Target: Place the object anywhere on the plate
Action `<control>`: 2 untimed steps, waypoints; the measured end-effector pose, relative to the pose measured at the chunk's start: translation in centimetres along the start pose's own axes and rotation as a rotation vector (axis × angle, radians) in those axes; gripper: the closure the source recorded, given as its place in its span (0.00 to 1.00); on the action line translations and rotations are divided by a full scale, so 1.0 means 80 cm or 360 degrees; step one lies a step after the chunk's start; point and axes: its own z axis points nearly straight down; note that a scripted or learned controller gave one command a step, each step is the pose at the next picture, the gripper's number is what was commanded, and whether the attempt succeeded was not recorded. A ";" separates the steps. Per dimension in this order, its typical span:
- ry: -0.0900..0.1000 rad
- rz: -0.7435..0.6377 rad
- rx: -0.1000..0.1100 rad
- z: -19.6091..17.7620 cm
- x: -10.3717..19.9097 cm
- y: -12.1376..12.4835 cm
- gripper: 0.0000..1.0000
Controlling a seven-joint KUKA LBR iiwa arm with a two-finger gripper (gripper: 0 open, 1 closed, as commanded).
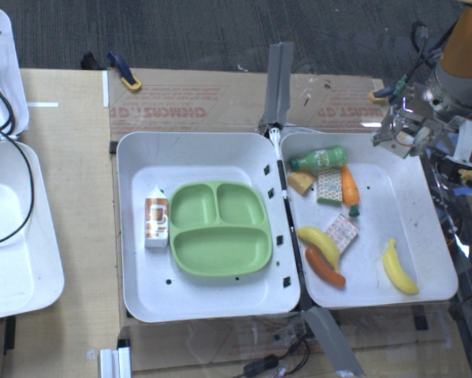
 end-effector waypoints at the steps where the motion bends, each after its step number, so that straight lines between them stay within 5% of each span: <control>1: 0.0002 0.0011 0.0001 0.021 0.095 -0.012 1.00; 2: 0.0001 -0.0242 0.0000 0.055 0.168 -0.027 1.00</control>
